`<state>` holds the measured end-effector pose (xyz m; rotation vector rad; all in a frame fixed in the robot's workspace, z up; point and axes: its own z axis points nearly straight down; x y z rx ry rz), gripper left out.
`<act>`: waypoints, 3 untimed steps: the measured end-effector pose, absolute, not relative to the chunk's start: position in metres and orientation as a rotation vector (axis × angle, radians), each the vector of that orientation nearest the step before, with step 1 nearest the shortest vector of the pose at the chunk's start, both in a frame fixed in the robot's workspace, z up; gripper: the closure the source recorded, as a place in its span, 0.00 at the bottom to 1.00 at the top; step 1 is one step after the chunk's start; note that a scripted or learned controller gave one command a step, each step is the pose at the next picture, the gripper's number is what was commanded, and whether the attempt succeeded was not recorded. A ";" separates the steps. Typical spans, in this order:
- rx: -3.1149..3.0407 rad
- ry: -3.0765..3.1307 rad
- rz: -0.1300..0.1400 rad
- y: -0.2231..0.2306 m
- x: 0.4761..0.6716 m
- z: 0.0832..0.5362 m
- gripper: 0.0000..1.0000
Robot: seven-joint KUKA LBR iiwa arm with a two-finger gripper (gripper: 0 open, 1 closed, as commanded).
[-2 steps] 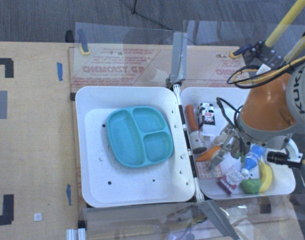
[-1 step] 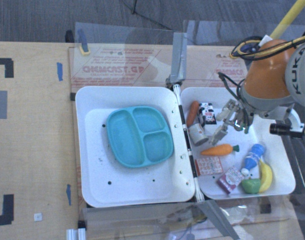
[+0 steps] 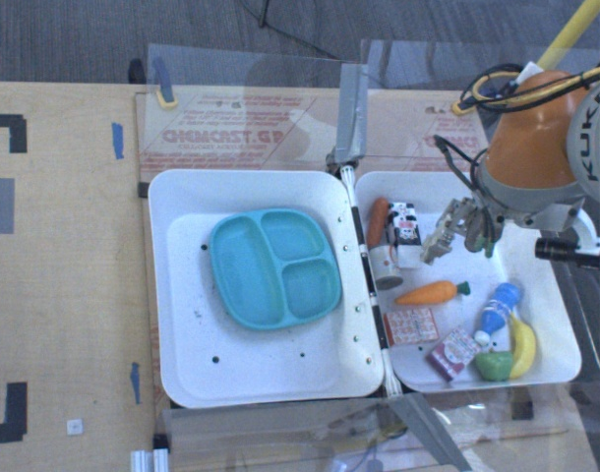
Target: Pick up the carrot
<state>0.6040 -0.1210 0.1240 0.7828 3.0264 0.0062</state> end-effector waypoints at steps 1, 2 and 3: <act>0.783 3.027 0.007 -0.121 0.604 0.124 0.00; 0.586 3.073 0.001 -0.134 0.552 0.089 0.00; 0.462 3.099 0.000 -0.131 0.544 0.237 0.00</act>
